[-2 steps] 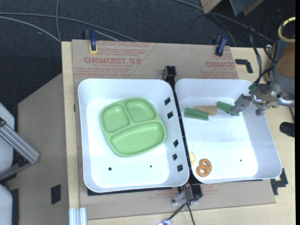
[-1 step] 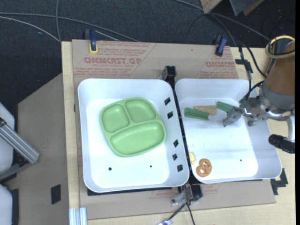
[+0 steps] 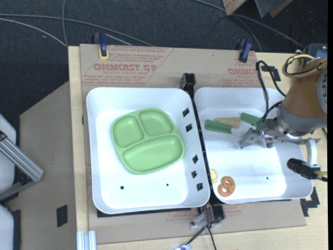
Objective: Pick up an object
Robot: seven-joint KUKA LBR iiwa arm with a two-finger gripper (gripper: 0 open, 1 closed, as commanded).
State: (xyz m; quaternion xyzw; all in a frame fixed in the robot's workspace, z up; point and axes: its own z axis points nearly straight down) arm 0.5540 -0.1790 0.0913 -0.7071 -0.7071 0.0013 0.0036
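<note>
Camera view: metal hand (image 3: 248, 138) splayed wide, holding nothing, beside flat green strip (image 3: 217, 126).

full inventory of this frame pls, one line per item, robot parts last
bins: 2, white, side by side on the bench
divided plate: 1, light green, three compartments, middle of the left bin
green stick: 1, dark green, upper part of the right bin
tan piece: 1, beige, touching the green stick at its upper right
green piece: 1, green, right bin, just left of the hand
pretzel: 1, orange-brown, near front-left corner of the right bin
clamps: 2, blue, on the board's far edge
arm: 1, grey with orange band, reaching in from the right
hand: 1, metal, low over the right bin
</note>
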